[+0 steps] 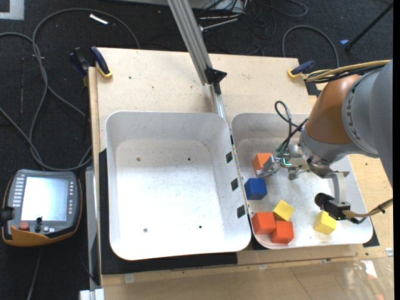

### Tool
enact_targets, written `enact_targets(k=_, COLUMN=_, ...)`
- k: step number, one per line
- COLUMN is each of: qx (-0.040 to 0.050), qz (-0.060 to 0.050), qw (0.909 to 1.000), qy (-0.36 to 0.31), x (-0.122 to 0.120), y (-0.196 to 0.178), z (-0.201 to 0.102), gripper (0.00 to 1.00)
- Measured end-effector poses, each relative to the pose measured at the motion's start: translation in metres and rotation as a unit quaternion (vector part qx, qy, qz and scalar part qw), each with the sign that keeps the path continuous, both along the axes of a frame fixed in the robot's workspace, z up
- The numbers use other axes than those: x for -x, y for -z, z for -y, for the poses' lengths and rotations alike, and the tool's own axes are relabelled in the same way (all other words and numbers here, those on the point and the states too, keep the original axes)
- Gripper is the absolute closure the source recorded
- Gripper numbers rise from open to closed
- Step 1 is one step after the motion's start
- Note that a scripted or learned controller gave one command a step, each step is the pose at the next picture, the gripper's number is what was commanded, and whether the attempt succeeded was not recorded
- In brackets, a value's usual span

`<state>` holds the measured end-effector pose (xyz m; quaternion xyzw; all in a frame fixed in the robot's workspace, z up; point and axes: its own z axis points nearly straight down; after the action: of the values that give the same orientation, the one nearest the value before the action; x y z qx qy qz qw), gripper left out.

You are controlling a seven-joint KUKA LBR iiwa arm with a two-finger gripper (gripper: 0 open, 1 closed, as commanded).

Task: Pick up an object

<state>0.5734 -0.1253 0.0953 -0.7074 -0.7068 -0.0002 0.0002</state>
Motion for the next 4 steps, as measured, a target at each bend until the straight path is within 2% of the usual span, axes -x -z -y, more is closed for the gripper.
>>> enact_targets(k=2, qx=0.0, qz=0.0, qw=1.0, qy=0.0, x=0.0, y=0.0, z=0.0, gripper=0.0)
enact_targets(k=3, qx=0.0024, qz=0.003, qw=1.0, qy=0.001, x=-0.013, y=-0.033, z=0.049, gripper=0.0)
enact_targets(k=4, qx=0.0013, qz=0.001, qw=1.0, qy=-0.002, x=-0.013, y=-0.041, z=0.046, gripper=1.0)
